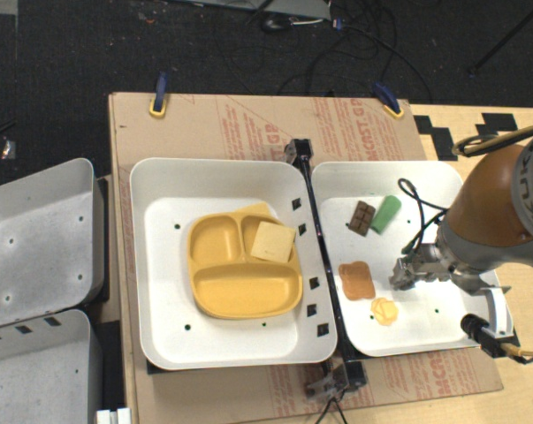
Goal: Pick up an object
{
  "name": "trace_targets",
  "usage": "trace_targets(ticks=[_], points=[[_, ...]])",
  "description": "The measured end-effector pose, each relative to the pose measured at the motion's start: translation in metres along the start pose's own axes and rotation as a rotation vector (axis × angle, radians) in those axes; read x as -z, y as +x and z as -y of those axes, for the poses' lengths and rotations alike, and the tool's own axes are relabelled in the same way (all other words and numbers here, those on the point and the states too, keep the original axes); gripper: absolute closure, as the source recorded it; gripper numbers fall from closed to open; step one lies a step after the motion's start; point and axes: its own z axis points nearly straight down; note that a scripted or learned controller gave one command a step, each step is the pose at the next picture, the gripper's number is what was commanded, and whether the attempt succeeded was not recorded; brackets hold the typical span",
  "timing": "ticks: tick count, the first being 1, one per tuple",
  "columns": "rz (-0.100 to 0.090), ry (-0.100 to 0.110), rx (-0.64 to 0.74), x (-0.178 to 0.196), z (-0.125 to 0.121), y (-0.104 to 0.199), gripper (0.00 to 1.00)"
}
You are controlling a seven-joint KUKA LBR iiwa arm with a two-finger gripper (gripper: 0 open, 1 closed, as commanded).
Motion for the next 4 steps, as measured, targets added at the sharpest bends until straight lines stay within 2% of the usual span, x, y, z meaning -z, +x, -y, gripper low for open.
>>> trace_targets(ticks=[1,2,3,4], points=[[0.001,-0.004,0.007,0.057,-0.011,-0.001,1.0],[0.002,-0.005,0.007,0.12,-0.011,0.003,1.0],[0.001,-0.002,0.007,0.142,-0.012,0.002,1.0],[-0.001,0.002,0.011,0.13,-0.017,0.056,1.0]])
